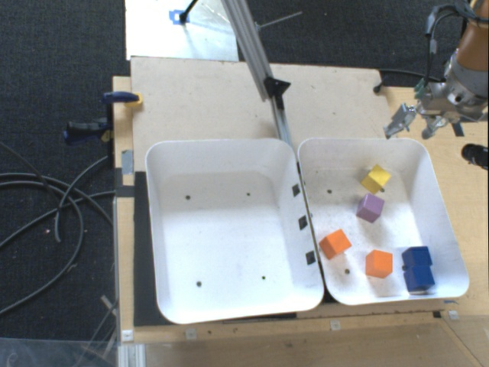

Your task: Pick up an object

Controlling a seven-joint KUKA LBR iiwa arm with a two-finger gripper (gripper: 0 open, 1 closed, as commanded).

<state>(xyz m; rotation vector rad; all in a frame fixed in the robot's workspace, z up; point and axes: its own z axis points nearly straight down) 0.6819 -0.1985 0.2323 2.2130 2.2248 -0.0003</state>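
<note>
One gripper [416, 123] hangs fingers spread above the right bin's [442, 205] far rim.

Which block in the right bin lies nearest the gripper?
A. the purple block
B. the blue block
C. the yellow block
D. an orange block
C: the yellow block sits at the far end of the right bin, closest to the gripper hovering above that bin's far rim.

Two white bins [229, 155] [428, 159] are sitting side by side on the counter [199, 98]. Five blocks are lying in the right bin: two orange [335, 244] [378, 264], one yellow [375, 179], one purple [370, 207], one blue [418, 269].
</note>
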